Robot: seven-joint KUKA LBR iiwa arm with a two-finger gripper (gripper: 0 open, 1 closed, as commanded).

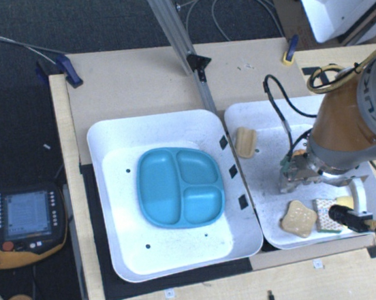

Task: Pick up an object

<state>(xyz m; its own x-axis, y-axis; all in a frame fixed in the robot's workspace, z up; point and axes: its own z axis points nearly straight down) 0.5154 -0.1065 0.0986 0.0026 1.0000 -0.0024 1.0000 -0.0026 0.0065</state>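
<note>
My gripper (292,179) hangs low in the right bin (267,170), just above a beige waffle-textured square (299,218) near the bin's front edge. The orange-banded wrist covers the fingers from above. A tan block (245,142) lies at the bin's back left, well apart from the gripper. A patterned flat piece (325,217) and a yellow item (344,202) sit right of the beige square, partly under the arm. Nothing shows between the fingers.
The left bin (117,210) holds a blue three-compartment plate (179,185). A metal pole (179,30) rises behind the bins. Black cables (280,110) loop over the right bin's back. A handheld control pendant (24,222) lies off the bench to the left.
</note>
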